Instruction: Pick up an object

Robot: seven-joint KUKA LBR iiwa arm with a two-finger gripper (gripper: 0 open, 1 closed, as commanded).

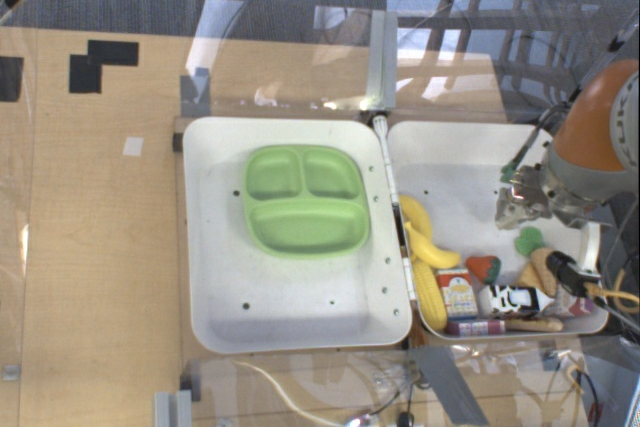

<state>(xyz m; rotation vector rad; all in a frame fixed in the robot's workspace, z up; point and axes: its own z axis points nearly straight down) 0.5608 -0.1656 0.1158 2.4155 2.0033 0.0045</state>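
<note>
My gripper [520, 208] hangs over the right part of the right bin [450, 155], just above a small green toy [530, 239]. Nothing shows between its fingers. Toy food lies along the bin's front: a yellow banana [420, 233], a corn cob [428, 292], a red strawberry-like piece [484, 267], a small red and white box [458, 293], a black and white item [512, 299], a tan bread-like piece [543, 267] and a purple marker [478, 326]. A green divided plate [305, 199] sits in the left bin [215, 305].
The grey arm with its orange band [600, 130] comes in from the right over the right bin's edge. A metal rail [392, 205] separates the two bins. Cables lie below the bench's front edge.
</note>
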